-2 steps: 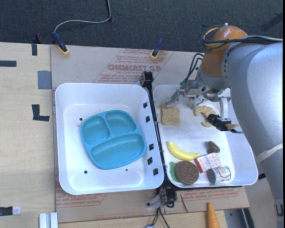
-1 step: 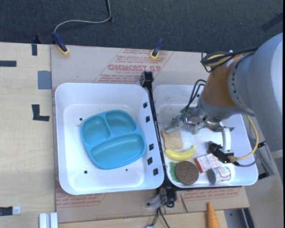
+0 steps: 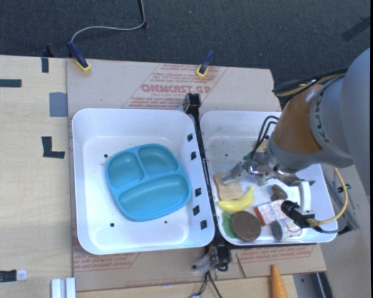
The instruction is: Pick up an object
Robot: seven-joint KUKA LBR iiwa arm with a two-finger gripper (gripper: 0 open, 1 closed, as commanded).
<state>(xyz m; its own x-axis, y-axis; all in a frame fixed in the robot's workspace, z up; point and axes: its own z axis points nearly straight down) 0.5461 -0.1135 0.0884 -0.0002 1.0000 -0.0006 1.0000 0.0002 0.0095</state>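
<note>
The arm reaches into the right bin, and its tool hangs low over the clutter at the near end of that bin. Whether the tool has closed on anything, or how wide it stands, cannot be told from this angle; the wrist hides it.

The candidates all lie in the right bin: a banana just below the tool, a pale slice of bread touching the banana's upper side, a brown round disc near the front wall, and a small red and white box beside it. The left bin carries a blue divided plate, well apart from the tool.

To do this step well, I would pick a single target, probably the banana, since it sits closest. The tool should come straight down across the banana's narrow width, clear of the bread, close firmly, then lift slowly so that neighbours are not dragged along.
</note>
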